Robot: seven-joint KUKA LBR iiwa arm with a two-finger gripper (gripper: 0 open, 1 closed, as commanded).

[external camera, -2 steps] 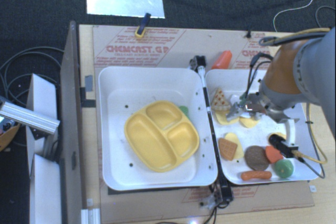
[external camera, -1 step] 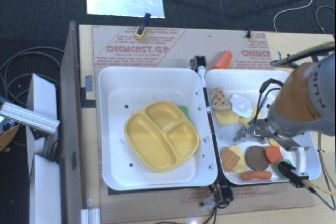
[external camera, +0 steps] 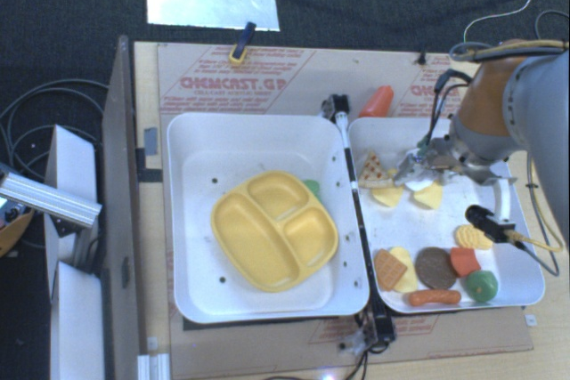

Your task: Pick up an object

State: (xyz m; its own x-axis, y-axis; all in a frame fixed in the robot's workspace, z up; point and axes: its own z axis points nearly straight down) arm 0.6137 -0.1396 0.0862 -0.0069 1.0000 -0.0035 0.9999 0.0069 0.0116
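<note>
The gripper (external camera: 417,171) hangs low in the right bin (external camera: 534,285), just above yellow toy food (external camera: 427,196); I cannot tell its grip.

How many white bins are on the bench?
2. The left bin holds a yellow tray; the right bin holds toy food, with the hand above it.

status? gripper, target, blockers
Gripper low in right bin, over yellow pieces; grip unclear. Pizza slice alongside. Yellow tray in left bin.
</note>
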